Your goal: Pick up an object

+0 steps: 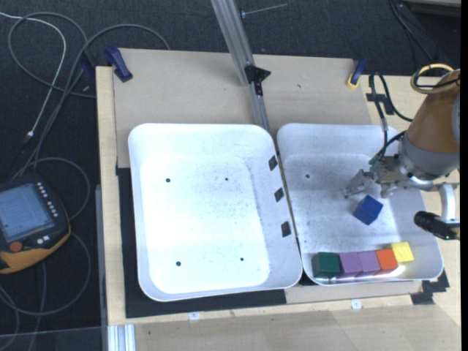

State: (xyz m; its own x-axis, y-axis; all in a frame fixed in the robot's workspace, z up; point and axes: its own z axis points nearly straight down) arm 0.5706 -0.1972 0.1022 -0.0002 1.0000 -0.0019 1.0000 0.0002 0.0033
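The arm (431, 134) is reaching in from the right and the gripper (365, 185) is hanging over the right bin (322, 152), just up and left of a blue cube (368, 210). The fingers look splayed apart with nothing between them, so the gripper is released, holding nothing. That blue cube is sitting tilted on the bin floor, alone near the middle, and it looks like the likeliest target. To do this well, I'd say the gripper needs to be centring over the cube, turning its fingers to meet two flat faces rather than the corners, then dropping low enough before closing.

Counting up: two bins, the left bin (205, 210) beside the right one. One blue cube on its own. Along the right bin's front edge, four blocks are lining up in a touching row: green (327, 263), purple (357, 262), orange (386, 259), yellow (403, 252).
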